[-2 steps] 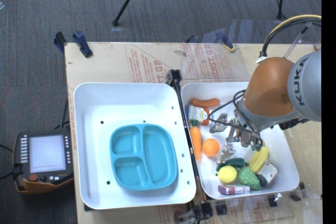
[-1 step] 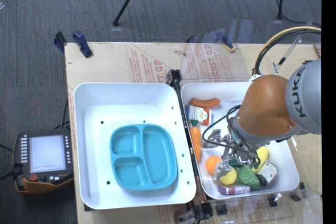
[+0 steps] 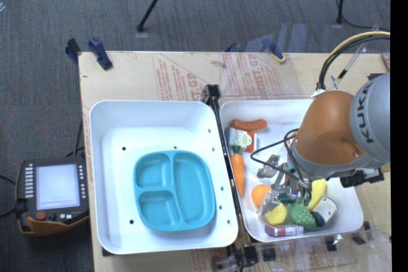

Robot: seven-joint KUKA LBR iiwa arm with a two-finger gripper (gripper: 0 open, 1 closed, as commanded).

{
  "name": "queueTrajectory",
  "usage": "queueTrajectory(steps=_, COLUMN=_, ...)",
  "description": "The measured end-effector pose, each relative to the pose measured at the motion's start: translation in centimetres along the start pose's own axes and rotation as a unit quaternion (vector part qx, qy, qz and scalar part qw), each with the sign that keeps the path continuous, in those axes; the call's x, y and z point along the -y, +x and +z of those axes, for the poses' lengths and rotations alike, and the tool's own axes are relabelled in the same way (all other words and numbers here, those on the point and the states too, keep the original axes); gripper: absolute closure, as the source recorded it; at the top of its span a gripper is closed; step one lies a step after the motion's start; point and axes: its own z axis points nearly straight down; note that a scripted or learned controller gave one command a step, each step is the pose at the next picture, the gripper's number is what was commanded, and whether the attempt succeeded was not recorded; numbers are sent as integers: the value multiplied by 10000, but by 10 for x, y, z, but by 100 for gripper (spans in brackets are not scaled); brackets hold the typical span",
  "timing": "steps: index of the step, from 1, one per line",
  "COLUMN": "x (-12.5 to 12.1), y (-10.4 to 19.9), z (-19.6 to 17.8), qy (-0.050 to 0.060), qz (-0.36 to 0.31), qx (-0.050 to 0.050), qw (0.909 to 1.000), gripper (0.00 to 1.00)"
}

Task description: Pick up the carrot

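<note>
1. Orange wrist band (image 3: pixel 326 127) of arm sits highest, w/ gripper (image 3: pixel 280 191) below it over right bin (image 3: pixel 357 216).
2. Gripper grip state: can't tell, fingers lost in toy-food clutter.
3. Carrot (image 3: pixel 238 172) lies left of gripper, apart, near bin's left wall.
4. Blue tray (image 3: pixel 173 190) further left, in left bin (image 3: pixel 108 137).

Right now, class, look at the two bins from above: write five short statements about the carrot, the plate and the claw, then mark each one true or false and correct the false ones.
1. The carrot lies in the right bin. True.
2. The blue divided plate sits in the right bin. False: it sits in the left bin.
3. The claw holds the carrot between its fingers. False: the carrot lies apart from it, by the bin's left wall.
4. A sausage lies farther up the bin than the carrot. True.
5. The carrot lies on the plate. False: it lies on the bin floor.
</note>
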Motion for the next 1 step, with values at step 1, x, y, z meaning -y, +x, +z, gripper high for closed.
queueTrajectory(steps=1, x=-68, y=37, z=-101, qy=-7, qz=1141, qx=17, qw=9935, gripper=0)
